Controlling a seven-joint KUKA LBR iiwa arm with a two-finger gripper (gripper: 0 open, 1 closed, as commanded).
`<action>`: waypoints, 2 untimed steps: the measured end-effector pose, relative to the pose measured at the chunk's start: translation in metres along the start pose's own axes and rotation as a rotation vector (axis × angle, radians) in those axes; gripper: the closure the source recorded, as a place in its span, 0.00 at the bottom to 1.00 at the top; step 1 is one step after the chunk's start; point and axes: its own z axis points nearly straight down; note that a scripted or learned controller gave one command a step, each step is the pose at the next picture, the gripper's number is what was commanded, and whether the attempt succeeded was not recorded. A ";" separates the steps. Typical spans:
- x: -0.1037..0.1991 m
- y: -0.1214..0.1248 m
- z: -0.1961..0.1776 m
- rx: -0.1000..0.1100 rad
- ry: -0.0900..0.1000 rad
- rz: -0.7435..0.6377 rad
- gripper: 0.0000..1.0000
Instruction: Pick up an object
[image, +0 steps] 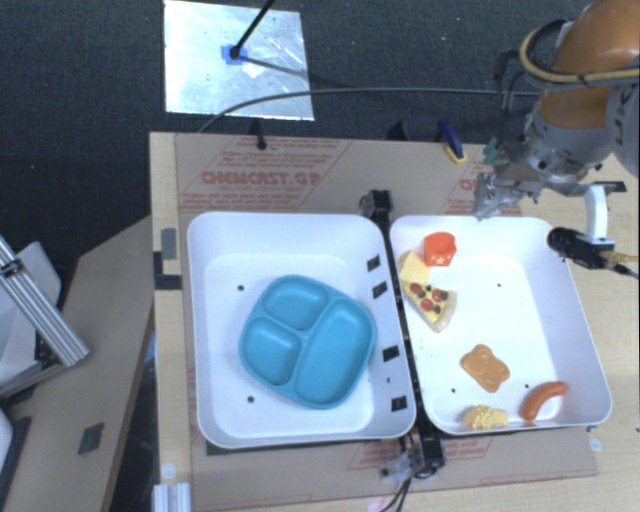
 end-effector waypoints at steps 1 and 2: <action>0.050 -0.012 0.015 0.003 0.000 0.000 1.00; 0.095 -0.016 0.025 0.002 0.000 0.000 1.00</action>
